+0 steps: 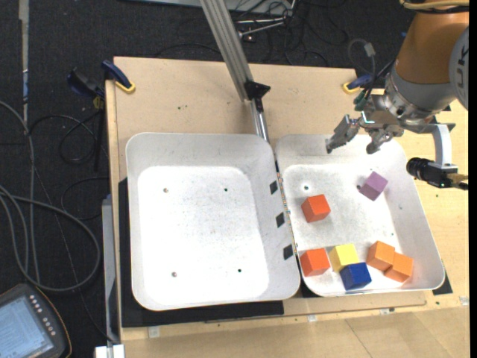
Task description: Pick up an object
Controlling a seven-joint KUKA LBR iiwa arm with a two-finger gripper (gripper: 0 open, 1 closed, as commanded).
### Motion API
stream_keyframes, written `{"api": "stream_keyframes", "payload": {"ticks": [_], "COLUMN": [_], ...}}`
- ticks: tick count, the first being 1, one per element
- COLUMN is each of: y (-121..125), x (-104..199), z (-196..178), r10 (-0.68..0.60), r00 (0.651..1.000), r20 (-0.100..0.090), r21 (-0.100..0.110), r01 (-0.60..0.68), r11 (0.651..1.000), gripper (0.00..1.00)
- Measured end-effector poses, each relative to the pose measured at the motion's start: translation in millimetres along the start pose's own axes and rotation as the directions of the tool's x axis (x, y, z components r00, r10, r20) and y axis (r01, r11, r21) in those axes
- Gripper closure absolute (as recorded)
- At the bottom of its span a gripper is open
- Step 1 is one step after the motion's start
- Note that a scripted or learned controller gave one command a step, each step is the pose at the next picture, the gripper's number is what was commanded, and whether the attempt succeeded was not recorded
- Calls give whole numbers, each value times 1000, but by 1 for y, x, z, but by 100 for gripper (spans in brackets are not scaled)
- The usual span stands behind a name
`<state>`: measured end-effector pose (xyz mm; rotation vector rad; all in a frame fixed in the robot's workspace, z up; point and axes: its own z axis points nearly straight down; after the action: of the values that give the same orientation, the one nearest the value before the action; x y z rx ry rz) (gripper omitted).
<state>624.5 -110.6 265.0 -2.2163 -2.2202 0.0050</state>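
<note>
My gripper (356, 139) hangs over the far edge of the right bin (419, 213), its two fingers spread apart and open with nothing between them. Below it in the bin lie a purple block (373, 186) and an orange block (316, 207). Along the near edge sit another orange block (315, 261), a yellow block (344, 256), a blue block (356, 275) and two orange blocks (390, 261) close together at the near right.
The left bin (141, 200) sits beside the right one, with black clips along the seam. A slanted metal pole (227, 39) crosses the far bench. Blue clamps (115, 74) grip the bench corners.
</note>
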Motion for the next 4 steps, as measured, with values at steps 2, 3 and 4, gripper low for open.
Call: {"api": "stream_keyframes", "payload": {"ticks": [2,3,4], "y": [-4,0,-1], "x": [-6,-2,-2], "z": [59,122,173], "r10": [3,2,2], "r00": [1000,1000,1000], "r20": [1,0,1], "r21": [1,1,-1], "r01": [-3,-2,-2], "r11": [1000,1000,1000], "gripper": [0,0,0]}}
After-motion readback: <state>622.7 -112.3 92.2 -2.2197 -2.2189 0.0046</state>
